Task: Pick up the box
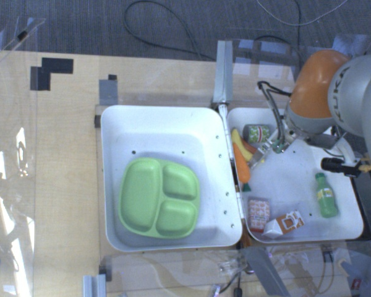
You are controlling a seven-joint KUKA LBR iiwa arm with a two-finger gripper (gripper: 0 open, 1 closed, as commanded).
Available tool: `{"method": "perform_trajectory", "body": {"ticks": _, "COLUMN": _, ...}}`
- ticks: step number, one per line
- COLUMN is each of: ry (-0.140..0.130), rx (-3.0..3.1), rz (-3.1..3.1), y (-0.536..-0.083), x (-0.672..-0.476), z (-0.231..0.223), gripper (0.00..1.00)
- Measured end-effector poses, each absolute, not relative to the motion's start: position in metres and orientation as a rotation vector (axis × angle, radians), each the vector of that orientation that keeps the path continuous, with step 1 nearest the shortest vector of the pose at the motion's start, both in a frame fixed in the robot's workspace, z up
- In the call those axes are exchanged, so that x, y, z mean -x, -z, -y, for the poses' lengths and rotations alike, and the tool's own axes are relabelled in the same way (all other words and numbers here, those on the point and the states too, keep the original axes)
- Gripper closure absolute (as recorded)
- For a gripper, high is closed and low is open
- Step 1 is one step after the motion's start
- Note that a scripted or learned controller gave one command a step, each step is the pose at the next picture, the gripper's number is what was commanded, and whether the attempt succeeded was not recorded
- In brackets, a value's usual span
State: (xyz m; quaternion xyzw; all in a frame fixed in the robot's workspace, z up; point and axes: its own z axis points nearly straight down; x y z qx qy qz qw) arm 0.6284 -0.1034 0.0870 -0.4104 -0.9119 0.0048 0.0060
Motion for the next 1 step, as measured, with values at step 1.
{"method": "perform_trajectory", "body": {"ticks": 1, "ry": -0.011, "rx": 1.165, "rz": 2.904, "y": -0.0868, "x": -0.6606, "z": 0.1232, "gripper": 0.0}}
